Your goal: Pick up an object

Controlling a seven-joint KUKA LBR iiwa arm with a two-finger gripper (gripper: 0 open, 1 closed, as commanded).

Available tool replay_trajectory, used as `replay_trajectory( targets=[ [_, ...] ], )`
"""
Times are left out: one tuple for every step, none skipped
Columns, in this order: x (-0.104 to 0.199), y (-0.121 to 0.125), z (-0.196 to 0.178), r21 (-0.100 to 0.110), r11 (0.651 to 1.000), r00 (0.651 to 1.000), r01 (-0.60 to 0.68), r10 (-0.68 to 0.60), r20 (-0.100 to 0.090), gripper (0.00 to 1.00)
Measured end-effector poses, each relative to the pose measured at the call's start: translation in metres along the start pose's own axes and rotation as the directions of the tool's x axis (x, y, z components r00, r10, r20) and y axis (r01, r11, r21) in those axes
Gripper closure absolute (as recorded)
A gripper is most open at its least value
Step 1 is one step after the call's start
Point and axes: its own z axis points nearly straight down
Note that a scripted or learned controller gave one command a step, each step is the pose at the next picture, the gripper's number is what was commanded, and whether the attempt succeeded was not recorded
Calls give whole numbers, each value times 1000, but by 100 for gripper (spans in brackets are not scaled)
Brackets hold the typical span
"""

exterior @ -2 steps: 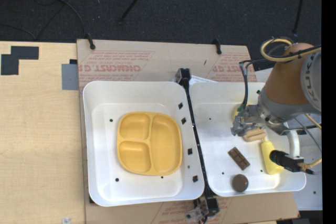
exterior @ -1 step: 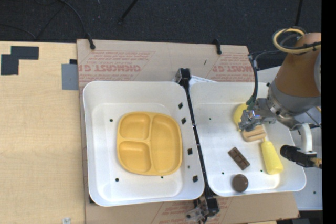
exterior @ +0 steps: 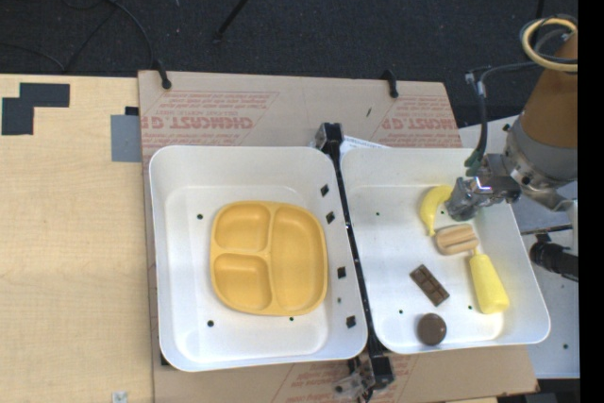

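In the right bin (exterior: 528,321), the gripper (exterior: 469,196) hung with jaws whose state I could not tell, the banana (exterior: 433,206) touching at its nine o'clock, long axis running twelve to six.

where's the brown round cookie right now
In the camera view, the cookie lies near the front edge of the right bin, just below the chocolate bar.

Orange-banded grey arm (exterior: 550,123), metallic gripper (exterior: 469,195), black cable
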Motion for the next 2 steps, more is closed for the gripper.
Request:
replay_trajectory(
  targets=[
    [-1,1,-36,2,1000,1000,0,0,0,100],
    [46,14,-16,9,1000,1000,3,-3,-3,100]
  ],
)
